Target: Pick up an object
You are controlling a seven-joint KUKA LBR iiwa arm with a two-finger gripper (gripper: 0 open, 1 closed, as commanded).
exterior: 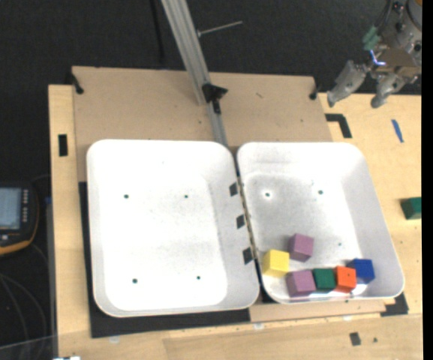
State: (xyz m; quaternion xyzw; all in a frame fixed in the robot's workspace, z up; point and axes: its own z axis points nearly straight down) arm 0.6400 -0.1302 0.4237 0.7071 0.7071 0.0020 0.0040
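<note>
Gripper [363, 90] hung far right, above bench past bins, metal fingers spread apart, nothing between. Small matte cubes sat in near corner of right bin [351, 160]: yellow cube [278, 262], two purple, green, orange, blue.

It was a robotics lab. A wooden bench [186, 96] bore two white bins [163, 223], coloured test blocks [321, 272] and a handheld controller [2, 216].

high fixed camera, slanting down, both bins [96, 201]
</note>
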